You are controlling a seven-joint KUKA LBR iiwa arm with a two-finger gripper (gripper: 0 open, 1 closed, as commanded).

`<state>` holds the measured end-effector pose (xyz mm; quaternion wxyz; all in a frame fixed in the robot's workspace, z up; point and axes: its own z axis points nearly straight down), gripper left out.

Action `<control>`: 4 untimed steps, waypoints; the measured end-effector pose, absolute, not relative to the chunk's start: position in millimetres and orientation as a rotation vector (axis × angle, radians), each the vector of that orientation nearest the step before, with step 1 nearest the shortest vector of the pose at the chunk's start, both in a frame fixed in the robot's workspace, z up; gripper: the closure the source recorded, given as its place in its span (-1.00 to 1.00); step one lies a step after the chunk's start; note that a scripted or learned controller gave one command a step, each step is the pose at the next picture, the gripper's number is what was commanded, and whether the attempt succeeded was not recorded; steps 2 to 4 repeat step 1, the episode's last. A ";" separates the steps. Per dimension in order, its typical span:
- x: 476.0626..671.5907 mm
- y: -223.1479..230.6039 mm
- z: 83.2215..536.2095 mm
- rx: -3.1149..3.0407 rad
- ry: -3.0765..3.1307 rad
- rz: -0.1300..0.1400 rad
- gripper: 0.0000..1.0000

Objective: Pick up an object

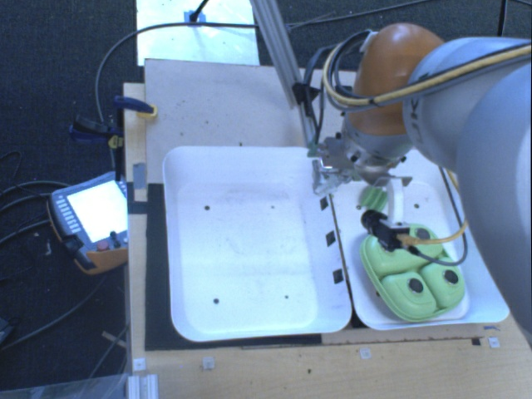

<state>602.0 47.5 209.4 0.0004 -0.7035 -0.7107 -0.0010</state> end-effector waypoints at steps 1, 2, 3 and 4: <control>589.0 107.1 221.8 -2.208 -2.233 -0.005 1.00; 589.0 107.1 221.8 -2.208 -2.233 -0.005 1.00; 589.0 107.1 221.8 -2.208 -2.233 -0.005 1.00; 589.0 107.1 221.8 -2.208 -2.233 -0.005 1.00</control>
